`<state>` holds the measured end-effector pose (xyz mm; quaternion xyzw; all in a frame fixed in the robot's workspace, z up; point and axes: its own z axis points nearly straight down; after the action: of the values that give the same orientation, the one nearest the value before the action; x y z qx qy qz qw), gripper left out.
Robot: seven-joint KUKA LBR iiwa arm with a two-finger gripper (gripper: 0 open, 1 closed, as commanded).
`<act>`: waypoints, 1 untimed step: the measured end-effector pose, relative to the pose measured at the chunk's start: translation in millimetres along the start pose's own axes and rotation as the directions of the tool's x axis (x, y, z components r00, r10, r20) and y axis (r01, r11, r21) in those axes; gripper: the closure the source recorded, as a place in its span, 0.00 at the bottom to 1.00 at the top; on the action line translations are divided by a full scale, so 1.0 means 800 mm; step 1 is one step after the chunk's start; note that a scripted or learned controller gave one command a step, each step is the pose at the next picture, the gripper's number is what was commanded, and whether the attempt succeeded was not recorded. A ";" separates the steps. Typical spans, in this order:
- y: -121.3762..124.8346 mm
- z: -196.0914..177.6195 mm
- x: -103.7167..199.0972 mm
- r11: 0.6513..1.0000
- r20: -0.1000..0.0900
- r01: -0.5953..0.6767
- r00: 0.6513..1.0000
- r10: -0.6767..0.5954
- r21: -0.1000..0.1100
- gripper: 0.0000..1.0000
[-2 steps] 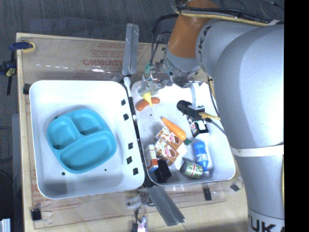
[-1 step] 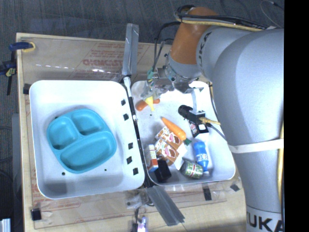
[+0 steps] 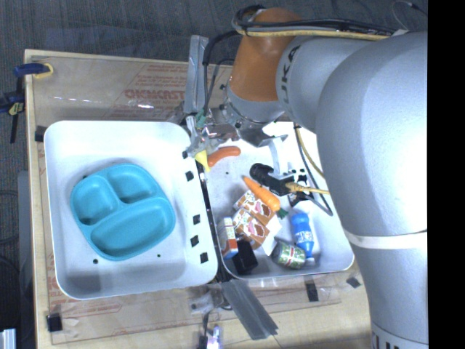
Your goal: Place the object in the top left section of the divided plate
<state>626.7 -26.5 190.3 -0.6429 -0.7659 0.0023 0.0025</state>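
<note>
Bench [image 3: 109, 78]: pale wood top, printed red lettering along its far edge, glare streak near the far left corner. Blue clamp [image 3: 29, 70] at the far left corner. Floor [image 3: 109, 9]: dark grey carpet beyond the far edge.

The grey arm [image 3: 363, 122] reaches in from the right, its orange band [image 3: 263, 57] sitting just above the wrist. Below the band, the gripper [image 3: 203, 140] points down and leftward.

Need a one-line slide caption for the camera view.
KUKA arm's end effector over the right bin's top-left corner by an orange sausage; blue divided plate sits in the left bin.
</note>
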 end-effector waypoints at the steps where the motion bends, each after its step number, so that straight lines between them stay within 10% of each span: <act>1: -0.028 0.001 0.081 0.995 0.001 0.096 0.995 -0.096 0.000 1.00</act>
<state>593.2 33.0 189.8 -0.6056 -0.7958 0.0024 0.0023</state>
